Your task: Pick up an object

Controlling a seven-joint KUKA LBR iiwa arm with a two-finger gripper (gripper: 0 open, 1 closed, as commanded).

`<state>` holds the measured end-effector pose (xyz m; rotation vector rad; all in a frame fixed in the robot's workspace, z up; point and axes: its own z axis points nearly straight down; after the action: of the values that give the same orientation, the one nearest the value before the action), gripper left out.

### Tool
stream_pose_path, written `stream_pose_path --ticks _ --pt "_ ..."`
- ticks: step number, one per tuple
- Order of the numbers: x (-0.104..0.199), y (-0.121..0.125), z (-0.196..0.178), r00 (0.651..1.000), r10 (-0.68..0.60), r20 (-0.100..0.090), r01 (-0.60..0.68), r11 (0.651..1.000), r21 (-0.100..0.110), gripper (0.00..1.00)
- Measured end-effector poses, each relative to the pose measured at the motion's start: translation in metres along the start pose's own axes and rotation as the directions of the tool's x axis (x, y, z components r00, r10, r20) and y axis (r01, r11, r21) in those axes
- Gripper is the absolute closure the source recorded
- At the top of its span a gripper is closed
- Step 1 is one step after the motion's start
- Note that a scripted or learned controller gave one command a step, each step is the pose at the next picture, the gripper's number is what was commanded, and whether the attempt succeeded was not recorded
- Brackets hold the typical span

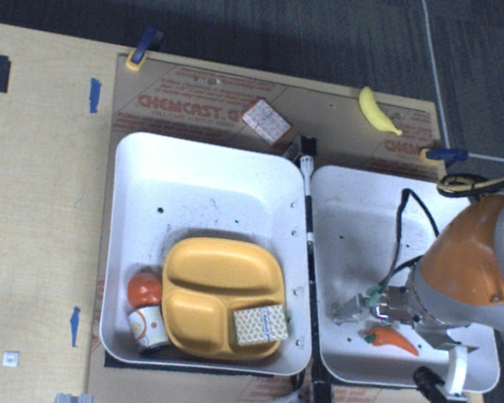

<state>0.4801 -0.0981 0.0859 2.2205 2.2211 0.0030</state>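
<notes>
Yellow tray (220, 286) in left bin (143, 169); carrot (391, 339) right

Grey arm (480, 260) with orange band reaches in from the right, wrist bent down, gripper (356, 307) low inside the right bin.

End effector (356, 307) low in right bin (366, 200), beside carrot (391, 339).

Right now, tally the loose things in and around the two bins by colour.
Yellow: 2, the divided plastic tray and the toy banana
Orange or red: 2, the toy carrot and the round orange-and-white toy
Patterned pale: 2, the checked sponge block and the small printed box
Total: 6
</notes>
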Motion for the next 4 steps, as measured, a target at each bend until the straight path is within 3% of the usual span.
stream_pose_path --ticks 1,2,3,4 --pt "0.0 0.002 -0.01 1.0 -0.001 0.001 0.001 1.0 -0.005 1.0" --pt "0.0 0.001 -0.01 1.0 0.0 0.0 0.0 1.0 -0.004 0.0" --pt "0.005 0.0 0.0 1.0 0.001 0.001 -0.001 1.0 0.0 0.0" --pt "0.005 0.001 -0.01 1.0 0.0 0.001 0.0 1.0 -0.004 1.0"
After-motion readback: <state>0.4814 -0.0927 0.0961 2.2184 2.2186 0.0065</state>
